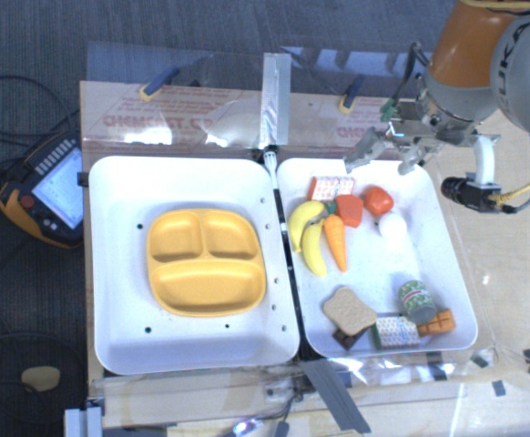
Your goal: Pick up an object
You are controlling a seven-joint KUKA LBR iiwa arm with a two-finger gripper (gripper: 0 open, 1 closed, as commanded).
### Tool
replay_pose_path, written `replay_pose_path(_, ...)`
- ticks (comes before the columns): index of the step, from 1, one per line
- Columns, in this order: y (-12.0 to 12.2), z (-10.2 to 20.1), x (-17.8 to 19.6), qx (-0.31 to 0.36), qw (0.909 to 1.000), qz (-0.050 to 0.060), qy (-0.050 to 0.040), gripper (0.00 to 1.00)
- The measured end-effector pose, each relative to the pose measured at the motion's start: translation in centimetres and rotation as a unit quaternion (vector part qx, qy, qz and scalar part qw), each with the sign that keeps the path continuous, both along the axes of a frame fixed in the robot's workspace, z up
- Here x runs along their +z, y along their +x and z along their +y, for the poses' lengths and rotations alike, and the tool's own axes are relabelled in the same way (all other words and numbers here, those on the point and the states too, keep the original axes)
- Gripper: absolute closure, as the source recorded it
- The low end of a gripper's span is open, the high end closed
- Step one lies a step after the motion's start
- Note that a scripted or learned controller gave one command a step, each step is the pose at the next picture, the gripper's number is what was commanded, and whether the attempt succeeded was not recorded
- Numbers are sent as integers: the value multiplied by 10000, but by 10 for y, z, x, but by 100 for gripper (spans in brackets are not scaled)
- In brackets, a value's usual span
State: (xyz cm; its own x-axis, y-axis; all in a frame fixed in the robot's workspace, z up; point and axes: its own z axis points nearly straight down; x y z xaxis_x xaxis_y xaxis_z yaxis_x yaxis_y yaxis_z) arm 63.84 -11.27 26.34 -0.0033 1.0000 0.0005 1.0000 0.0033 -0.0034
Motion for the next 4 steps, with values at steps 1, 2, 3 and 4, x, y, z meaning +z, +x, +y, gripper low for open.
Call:
replay_pose_path(1,-58,-21,-122,-128,9999,8,0,0)
replay_pose_path(2,-42,11,-169,1421,9898,-96,-34,0)
replay_pose_path(3,-42,12,-163,1425,9897,-95,-31,100)
replay_pose_path(4,-27,78,-81,929,9957,-3,-4,100)
